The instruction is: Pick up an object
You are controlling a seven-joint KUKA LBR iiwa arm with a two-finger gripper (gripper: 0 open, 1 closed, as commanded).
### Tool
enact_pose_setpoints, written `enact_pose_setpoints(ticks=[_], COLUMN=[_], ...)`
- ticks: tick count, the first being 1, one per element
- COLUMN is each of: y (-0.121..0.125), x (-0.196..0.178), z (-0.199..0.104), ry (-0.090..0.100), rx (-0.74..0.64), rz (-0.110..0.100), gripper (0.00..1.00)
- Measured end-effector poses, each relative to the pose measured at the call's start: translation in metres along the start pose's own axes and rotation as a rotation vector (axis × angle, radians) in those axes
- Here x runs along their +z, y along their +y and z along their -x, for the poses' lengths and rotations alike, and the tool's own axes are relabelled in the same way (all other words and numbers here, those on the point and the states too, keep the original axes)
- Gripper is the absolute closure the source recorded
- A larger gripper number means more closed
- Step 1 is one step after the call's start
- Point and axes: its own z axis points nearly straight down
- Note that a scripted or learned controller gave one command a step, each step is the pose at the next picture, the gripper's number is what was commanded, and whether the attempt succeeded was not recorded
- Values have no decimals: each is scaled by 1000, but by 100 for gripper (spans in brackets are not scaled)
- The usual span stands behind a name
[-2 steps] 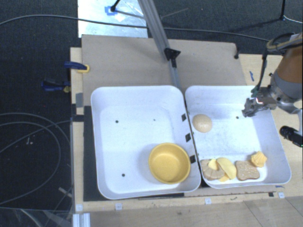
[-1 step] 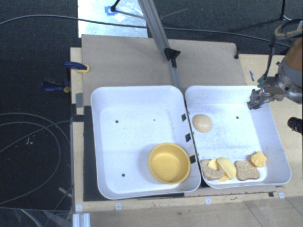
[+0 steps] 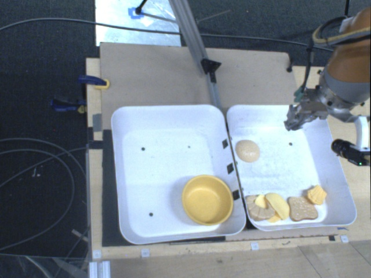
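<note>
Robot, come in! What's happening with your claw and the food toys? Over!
End effector over right bin's far edge, nothing seen in it. Round bun lies alone mid-bin, nothing blocking it. Yellow bowl in left bin.

No readable text

No lettering, label, brand, number or sign can be made out on any surface here; the two white bins (image 3: 168,117), the brown bench board (image 3: 156,74) in the upper middle of the frame and the blue tape (image 3: 138,11) at the top carry no legible marks.
</note>
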Motion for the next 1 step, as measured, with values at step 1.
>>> enact_pose_setpoints(ticks=[1], y=[20], x=[4], z=[-57], ry=[1], rx=[-1], rz=[0], gripper=[100])
